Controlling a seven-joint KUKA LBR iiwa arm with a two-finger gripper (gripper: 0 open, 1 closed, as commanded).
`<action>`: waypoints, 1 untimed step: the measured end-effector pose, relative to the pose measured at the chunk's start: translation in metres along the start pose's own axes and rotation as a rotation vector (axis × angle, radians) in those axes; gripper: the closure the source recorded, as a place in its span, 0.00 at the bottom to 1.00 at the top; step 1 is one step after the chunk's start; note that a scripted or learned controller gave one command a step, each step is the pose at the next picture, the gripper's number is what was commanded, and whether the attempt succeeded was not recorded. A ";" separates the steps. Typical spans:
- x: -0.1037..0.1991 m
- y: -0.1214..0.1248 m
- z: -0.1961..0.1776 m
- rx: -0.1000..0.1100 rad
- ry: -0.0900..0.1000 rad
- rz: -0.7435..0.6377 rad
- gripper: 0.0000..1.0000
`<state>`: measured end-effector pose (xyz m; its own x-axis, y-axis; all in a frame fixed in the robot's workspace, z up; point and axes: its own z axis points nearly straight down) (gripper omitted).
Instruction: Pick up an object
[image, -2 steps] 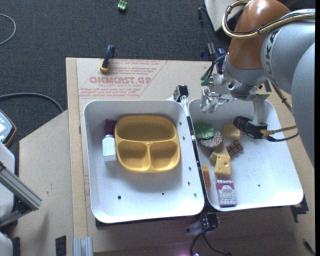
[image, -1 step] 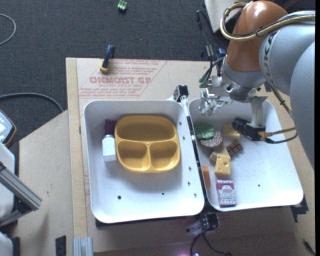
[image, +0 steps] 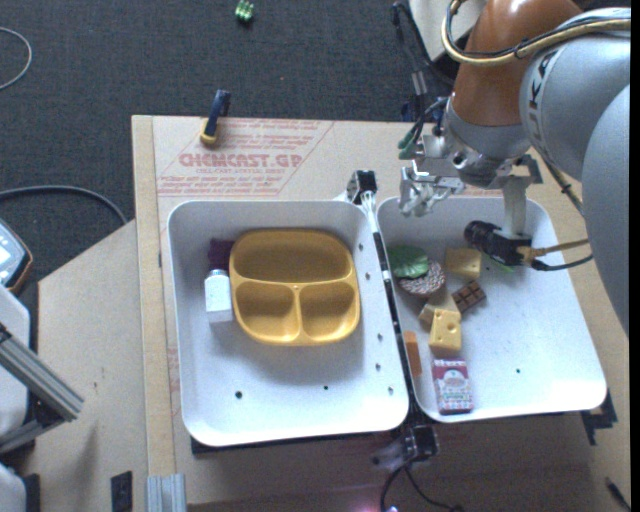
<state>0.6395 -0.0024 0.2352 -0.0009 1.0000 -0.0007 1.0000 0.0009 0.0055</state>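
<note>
The claw (image: 418, 197) hovers over the right bin's (image: 560, 340) far left corner; whether it is parted or closed cannot be told. Below it, along that bin's left edge, lie a green disc (image: 407, 262), cheese wedges (image: 446, 328) and a red box (image: 453, 386). A yellow tray (image: 294, 285) fills the left bin (image: 190, 330).

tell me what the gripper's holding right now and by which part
Nothing. The gripper hangs over the top left corner of the right bin with nothing between its fingers.
</note>
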 end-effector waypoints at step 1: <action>-0.001 -0.011 0.018 0.010 0.001 0.002 1.00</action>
